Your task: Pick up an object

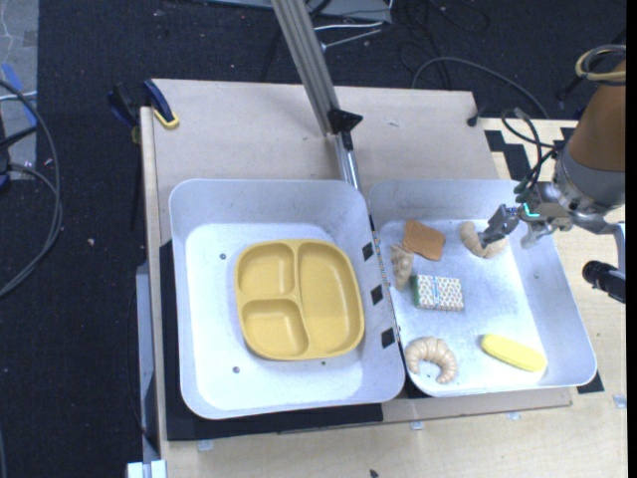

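Note:
In the right bin (557,297) lie several items. A brown toast slice (424,239) and a pale curled pastry (476,241) sit near the far side. A small beige piece (401,265) lies by the left wall, with a patterned packet (439,293) in the middle. A croissant (433,357) and a yellow banana-like piece (513,353) rest at the front. My gripper (519,227) hangs open over the bin's far right corner. Its left finger (495,229) is just beside the curled pastry, and nothing sits between the fingers.
The left bin (199,267) holds a yellow divided plate (299,299). A slanted metal pole (309,58) rises behind the bins. Cables lie on the dark floor at the back. The arm's orange band (602,132) stands at the right edge.

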Action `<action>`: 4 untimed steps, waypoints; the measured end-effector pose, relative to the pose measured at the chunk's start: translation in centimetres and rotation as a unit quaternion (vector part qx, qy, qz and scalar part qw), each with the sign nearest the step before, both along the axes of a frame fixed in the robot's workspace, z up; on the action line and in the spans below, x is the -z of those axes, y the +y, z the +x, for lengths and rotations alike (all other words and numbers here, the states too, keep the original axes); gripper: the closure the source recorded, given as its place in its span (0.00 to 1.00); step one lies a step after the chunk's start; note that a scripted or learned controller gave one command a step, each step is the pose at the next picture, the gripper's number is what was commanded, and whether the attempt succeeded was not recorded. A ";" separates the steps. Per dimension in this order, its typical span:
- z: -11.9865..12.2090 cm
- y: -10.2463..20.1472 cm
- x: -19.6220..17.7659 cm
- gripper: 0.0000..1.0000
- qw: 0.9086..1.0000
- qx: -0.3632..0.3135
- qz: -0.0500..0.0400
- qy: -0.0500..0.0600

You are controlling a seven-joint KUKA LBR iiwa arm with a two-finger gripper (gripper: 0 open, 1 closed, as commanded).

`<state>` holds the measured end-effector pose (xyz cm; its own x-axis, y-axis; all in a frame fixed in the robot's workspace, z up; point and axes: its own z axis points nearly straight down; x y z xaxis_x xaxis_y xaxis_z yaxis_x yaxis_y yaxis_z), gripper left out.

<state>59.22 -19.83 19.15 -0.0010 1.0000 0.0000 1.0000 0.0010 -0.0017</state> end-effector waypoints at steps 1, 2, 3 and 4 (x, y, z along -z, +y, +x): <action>0.1 0.0 -0.1 0.00 1.000 0.000 0.000 -0.001; -0.7 -0.3 4.5 0.00 1.000 0.001 0.000 0.001; -0.7 -0.3 9.8 0.00 1.000 0.001 0.000 0.000; -0.6 -0.3 8.5 1.00 1.000 0.000 -0.001 -0.002</action>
